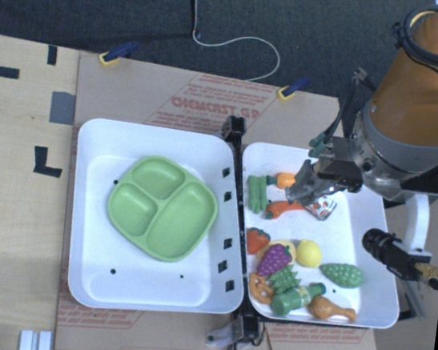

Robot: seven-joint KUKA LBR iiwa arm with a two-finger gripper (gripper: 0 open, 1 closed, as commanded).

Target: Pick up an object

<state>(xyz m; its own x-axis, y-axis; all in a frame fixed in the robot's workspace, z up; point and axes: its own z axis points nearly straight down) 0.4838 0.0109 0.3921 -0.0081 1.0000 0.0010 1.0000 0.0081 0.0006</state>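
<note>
While the gripper (307,192) hangs low in the right bin (383,302), jaw state can't be told, nothing visibly held. Nearest target: orange carrot toy (283,209), just below the gripper, beside green bean pods (257,192). Judged light, stiff, slick plastic; best pinched across its thicker middle. Other toy food sits further below the gripper.

two white bins (91,193), one green plate (162,207)
</note>
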